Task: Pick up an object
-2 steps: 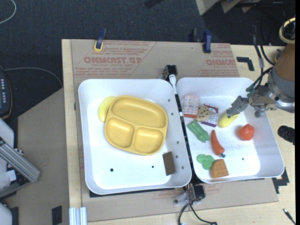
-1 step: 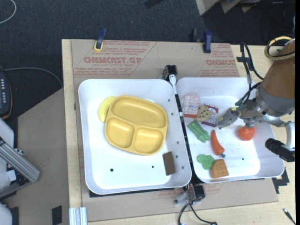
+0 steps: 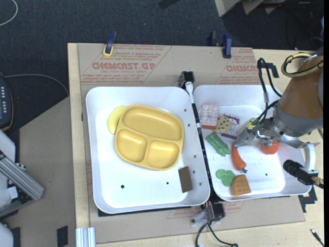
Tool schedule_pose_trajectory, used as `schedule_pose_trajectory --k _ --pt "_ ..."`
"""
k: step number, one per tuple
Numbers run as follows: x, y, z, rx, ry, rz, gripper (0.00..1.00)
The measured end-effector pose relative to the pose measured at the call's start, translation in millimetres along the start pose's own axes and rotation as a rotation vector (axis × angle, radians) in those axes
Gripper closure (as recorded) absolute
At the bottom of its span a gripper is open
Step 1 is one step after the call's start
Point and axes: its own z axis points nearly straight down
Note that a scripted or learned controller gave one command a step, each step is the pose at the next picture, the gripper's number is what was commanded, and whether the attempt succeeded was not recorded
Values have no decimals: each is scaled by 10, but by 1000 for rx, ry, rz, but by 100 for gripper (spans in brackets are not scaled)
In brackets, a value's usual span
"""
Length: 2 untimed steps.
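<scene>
Arm [image 3: 303, 99] comes in from the right, wrist low over the right bin [image 3: 226, 92]. Gripper [image 3: 252, 133] sits near the bin's middle, above the carrot [image 3: 238, 159] and just right of the small boxes. Fingers are too small and cluttered to read, so I cannot tell whether the claw is released or clenched. Nothing visibly held.

Right bin contents:
- red-and-white box [image 3: 208, 116] at upper left, print on it too small to read
- tan spotted piece [image 3: 223, 124] just beside it, overlapping a purple-edged packet [image 3: 232, 129]
- green pepper [image 3: 218, 143] leaning along the left side
- carrot, orange, upright-ish, just below the gripper
- red-orange round item [image 3: 269, 147] close under the wrist, partly hidden
- green leafy piece [image 3: 225, 176] touching a brown bread-like piece [image 3: 240, 185] at the bottom

Left bin [image 3: 97, 153]: yellow divided tray [image 3: 149, 136], three compartments, tilted. A yellow banana-like piece [image 3: 115, 118] pokes out from under its left edge. Small brown block [image 3: 185, 179] near the lower right corner, apart from the tray.

Board [image 3: 154, 60] under the bins reads "CHEMCAST GP" in red, printed twice; the right copy is cut off by the bin. Blue-yellow clamp [image 3: 109, 45] and blue clamp [image 3: 226, 44] on its far edge.
</scene>
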Motion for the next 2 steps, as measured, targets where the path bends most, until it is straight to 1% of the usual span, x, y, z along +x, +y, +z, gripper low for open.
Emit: schedule_pose_trajectory --k 1,2 --pt "9 -7 432 0 0 0 0" --pt "3 6 300 -7 -2 1 100"
